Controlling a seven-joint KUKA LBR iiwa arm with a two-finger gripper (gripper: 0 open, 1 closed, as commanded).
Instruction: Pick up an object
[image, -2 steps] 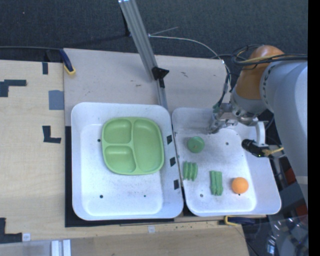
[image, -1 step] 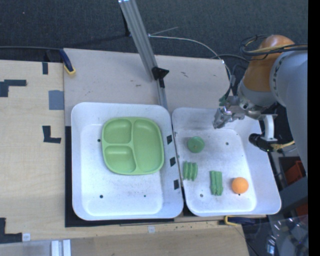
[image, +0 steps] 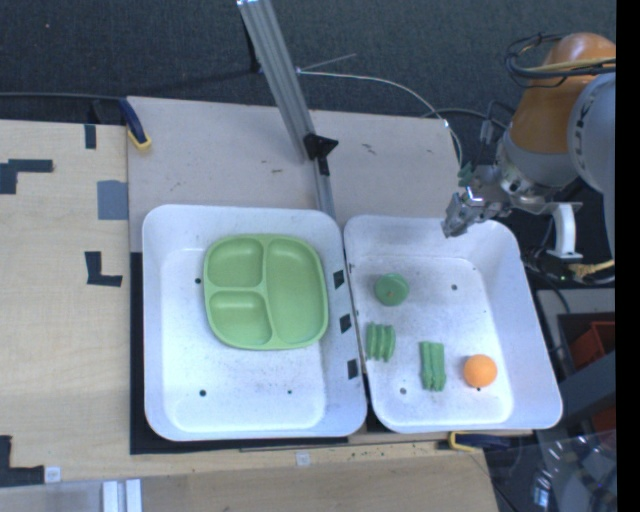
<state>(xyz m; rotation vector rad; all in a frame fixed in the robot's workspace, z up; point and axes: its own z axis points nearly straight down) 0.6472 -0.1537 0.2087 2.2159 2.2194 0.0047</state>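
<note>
Claw (image: 462, 215) hovers at far right bin's (image: 530, 300) far edge w/ nothing seen in it, approach step by my read; next needs descent onto a target, e.g. orange ball (image: 480, 371) near-right.

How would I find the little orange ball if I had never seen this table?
Look at the right-hand white bin, the one without the green divided plate. Go to its near right corner, beside the green ridged block. The orange ball sits there: it is the only orange thing in the bin, and everything around it is green.
</note>
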